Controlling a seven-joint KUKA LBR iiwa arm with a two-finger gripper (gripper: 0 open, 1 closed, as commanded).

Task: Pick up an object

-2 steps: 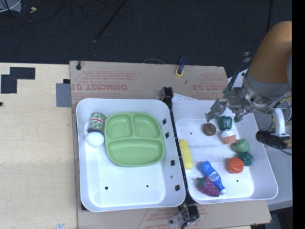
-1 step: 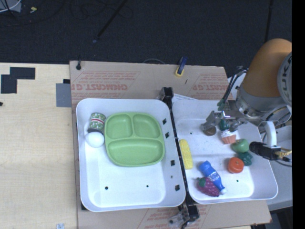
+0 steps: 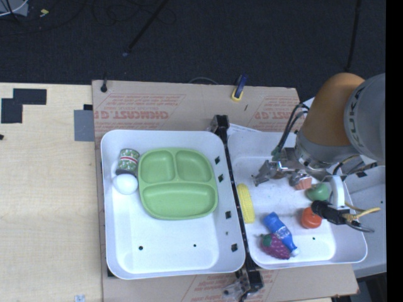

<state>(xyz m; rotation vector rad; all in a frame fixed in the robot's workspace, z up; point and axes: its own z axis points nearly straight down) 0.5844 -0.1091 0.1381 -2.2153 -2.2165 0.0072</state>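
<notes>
Divided plate (image 3: 177, 184) in left bin (image 3: 126, 257), can (image 3: 128, 161) beside it, bottle (image 3: 278, 226) and perhaps grapes (image 3: 276, 246) in right bin (image 3: 352, 251)

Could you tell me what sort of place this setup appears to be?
Probably a robotics lab bench for grasping trials: a robot arm reaches over two white bins holding toy items like a green divided plate and purple grapes.

The green divided plate (image 3: 177, 184) looked like smooth matt plastic, the white bins (image 3: 170, 250) glossy, on printed brown cardboard (image 3: 189, 109).

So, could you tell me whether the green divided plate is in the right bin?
No, the green divided plate lies in the left bin.
</notes>
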